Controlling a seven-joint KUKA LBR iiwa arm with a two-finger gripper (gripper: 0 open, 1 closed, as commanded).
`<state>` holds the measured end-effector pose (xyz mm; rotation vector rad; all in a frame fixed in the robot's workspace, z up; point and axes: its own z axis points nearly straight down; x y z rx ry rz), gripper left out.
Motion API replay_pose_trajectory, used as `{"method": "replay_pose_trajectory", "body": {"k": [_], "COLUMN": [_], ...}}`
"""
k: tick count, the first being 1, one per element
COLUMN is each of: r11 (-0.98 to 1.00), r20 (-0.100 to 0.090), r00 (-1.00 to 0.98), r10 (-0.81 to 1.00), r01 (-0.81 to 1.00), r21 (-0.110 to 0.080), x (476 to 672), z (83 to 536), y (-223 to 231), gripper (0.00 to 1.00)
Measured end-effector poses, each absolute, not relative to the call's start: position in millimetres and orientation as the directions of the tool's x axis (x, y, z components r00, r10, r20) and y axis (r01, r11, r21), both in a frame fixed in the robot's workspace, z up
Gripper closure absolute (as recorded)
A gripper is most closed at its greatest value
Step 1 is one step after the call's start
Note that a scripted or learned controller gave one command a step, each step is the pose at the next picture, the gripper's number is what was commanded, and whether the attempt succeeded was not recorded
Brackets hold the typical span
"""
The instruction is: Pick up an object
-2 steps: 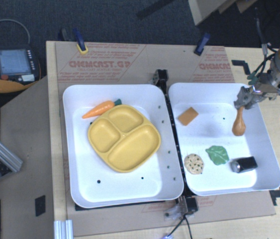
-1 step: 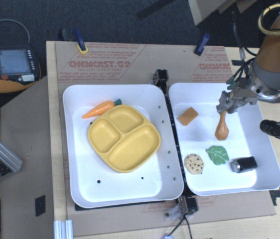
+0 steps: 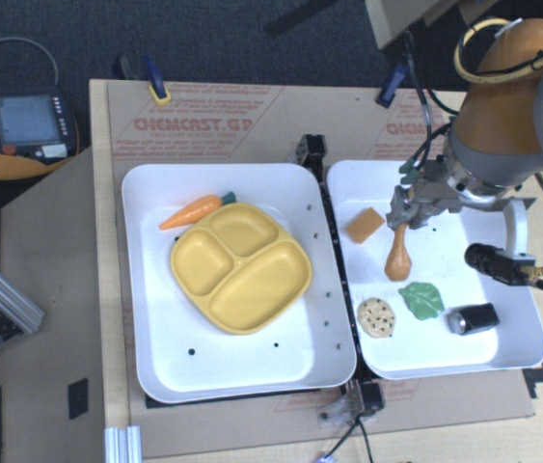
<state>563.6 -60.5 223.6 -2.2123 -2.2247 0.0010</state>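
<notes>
Tan toy drumstick [image 3: 397,252] looked light, rigid, smooth; thin upper end sat at gripper [image 3: 402,215], best hold there. Gripper's opening impossible to tell.

I see bright even overhead light, white bins [image 3: 146,258] near blown out, soft shadows, dim upper frame.

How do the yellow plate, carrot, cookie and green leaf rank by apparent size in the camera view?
1. Yellow plate, clearly largest
2. Carrot
3. Green leaf and cookie: too alike to rank
</notes>
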Motion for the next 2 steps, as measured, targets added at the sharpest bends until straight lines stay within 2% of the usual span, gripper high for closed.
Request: {"method": "replay_pose_trajectory", "body": {"k": [1,2], "r11": [0.008,0.006], "r20": [0.003,0.002], "r00": [-0.008,-0.006], "r10": [1.0,1.0], "r01": [1.0,1.0], "r21": [-0.001,0.0], "x": [561.7,570.2], "z": [230.0,223.4], "y": [2.4,53.5], "gripper": [1.0,1.0]}}
